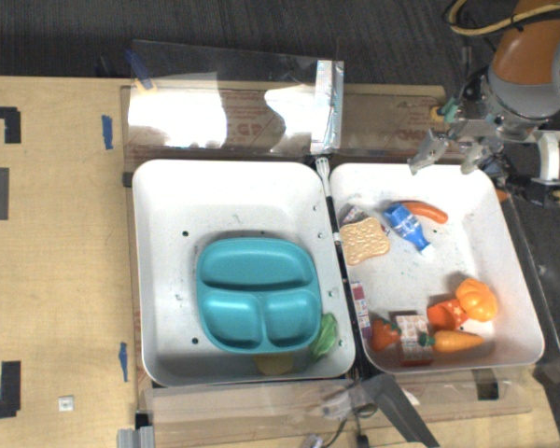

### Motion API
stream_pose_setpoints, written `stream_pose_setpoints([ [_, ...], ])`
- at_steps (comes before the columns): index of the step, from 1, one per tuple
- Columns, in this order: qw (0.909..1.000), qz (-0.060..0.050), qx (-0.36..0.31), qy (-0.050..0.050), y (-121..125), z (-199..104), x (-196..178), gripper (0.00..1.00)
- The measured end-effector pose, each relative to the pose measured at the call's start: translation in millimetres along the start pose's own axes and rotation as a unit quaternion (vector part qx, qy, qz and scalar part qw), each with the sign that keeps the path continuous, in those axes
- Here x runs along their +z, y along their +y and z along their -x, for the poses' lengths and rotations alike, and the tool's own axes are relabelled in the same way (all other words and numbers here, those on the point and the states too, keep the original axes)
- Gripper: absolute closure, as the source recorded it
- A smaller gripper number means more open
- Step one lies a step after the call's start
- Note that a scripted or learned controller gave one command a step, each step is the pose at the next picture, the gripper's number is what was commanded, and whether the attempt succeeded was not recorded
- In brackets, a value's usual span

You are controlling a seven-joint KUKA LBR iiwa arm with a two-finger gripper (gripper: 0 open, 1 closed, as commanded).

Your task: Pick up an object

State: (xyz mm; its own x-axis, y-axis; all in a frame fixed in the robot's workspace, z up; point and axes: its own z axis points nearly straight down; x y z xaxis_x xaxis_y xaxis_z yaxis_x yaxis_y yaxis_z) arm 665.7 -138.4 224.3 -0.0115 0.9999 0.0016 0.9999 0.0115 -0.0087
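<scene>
My gripper (445,159) hangs over the far rim of the right bin (518,278), its two fingers spread open with nothing between them. Below it in the bin lie an orange carrot-like piece (426,211), a blue packet (407,227) and a tan cracker-like square (365,241). At the bin's near side sit a small orange pumpkin (475,299), an orange carrot (457,342), a small boxed item (412,328) and a red-orange piece (384,335).
The left bin (159,250) bears a teal divided plate (258,292), with a green piece (325,334) at its near right corner. A clear plastic sheet (233,110) stands behind the bins. A thin packet (359,303) lies by the divider.
</scene>
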Motion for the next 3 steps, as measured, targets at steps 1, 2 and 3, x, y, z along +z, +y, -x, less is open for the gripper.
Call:
stream_pose_setpoints([
  [1,0.9992,0.010,-0.039,-0.002,-2,-6,124,0.00],
  [2,0.9992,0.009,-0.039,-0.002,-2,-6,117,1.00],
  [3,0.9990,0.003,0.044,0.000,-50,1,124,1.00],
])
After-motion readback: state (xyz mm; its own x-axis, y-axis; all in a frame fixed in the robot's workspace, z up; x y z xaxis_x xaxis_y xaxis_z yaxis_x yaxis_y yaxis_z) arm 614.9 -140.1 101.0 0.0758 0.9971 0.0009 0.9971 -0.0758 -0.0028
